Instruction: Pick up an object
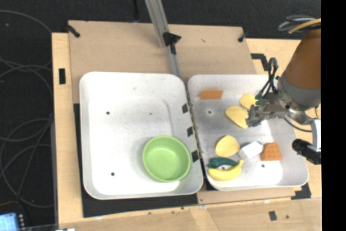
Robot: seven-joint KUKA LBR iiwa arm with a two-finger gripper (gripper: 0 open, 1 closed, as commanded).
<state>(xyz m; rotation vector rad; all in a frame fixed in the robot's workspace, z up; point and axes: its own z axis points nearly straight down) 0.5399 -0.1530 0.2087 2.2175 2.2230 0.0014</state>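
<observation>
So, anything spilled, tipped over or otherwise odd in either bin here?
Nothing stands out. The green bowl sits upright in the left bin; the small items, such as the banana and orange block, lie loose inside the right bin, where the gripper is low.

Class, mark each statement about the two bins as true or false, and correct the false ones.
1. The green bowl sits in the left bin. True.
2. The gripper is over the left bin. False: it is over the right bin, beside a yellow piece.
3. An orange block lies near the right bin's far edge. True.
4. The banana lies inside the green bowl. False: it lies at the right bin's near edge.
5. The white block lies in the right bin. True.
</observation>
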